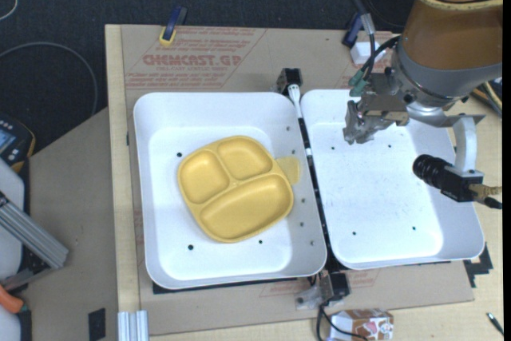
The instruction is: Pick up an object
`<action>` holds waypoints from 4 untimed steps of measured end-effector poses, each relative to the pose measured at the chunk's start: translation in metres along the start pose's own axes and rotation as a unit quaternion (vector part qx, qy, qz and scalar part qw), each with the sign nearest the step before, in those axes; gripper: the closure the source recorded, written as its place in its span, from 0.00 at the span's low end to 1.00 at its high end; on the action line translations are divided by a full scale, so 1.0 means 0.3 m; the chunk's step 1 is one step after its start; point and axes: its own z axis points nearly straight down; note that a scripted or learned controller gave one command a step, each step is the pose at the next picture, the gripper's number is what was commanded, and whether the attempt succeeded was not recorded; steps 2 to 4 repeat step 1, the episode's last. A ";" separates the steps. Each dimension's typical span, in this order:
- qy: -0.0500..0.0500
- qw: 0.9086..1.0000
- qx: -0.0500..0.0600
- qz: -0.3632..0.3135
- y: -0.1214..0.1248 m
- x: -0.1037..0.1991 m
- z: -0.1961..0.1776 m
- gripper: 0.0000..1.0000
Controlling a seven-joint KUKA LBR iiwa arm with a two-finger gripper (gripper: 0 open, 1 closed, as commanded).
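A yellow divided plate (234, 187) with three compartments lies flat in the left bin (156, 124), a little right of its middle. A small yellowish piece (289, 168) sticks out by the plate's right edge. My gripper (358, 132) hangs over the upper left part of the right bin (399, 251), well to the right of the plate and apart from it. Its fingertips point down close together, with nothing visible between them.
The arm's orange and grey body (455, 4) fills the upper right. A black cylindrical part (437, 172) juts over the right bin's right side. Black clamps sit at the seam between the bins, at top (289, 81) and bottom (331, 283).
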 end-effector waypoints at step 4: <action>0.001 1.000 -0.010 -0.001 -0.120 0.211 -0.237 1.00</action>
